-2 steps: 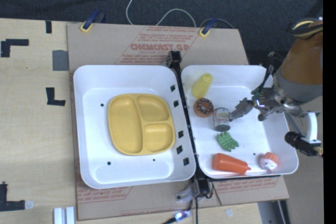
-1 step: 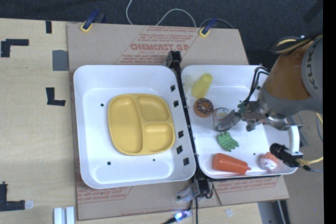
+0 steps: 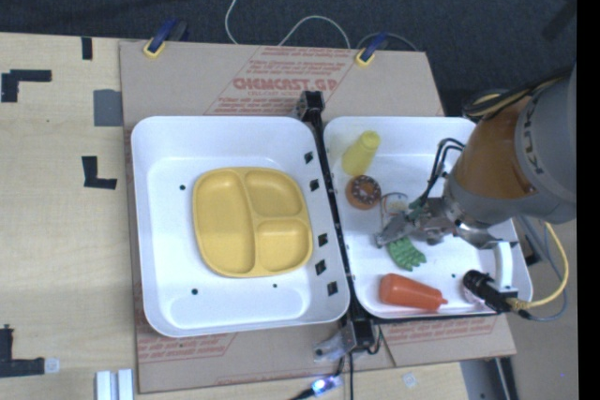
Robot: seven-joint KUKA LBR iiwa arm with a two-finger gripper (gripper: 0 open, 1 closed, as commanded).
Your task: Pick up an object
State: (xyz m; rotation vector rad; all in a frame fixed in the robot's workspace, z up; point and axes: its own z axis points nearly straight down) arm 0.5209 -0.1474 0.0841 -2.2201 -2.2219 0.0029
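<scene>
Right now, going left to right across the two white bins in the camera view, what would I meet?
Yellow divided plate → yellow cup → brown doughnut → green toy → the arm's tool just above the green toy → orange-banded arm.

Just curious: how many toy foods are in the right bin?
4: yellow plastic cup-like piece top left, brown doughnut below, green leafy piece mid-bin, orange carrot in front. Arm may hide more.

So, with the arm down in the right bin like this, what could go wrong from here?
1. The gripper sits low between the green toy and the brown donut; it may nudge one instead of catching it.
2. The orange carrot lies close below, so a sideways move could push it against the right bin wall.
3. The yellow cup lies on its side and may roll if bumped.
</scene>
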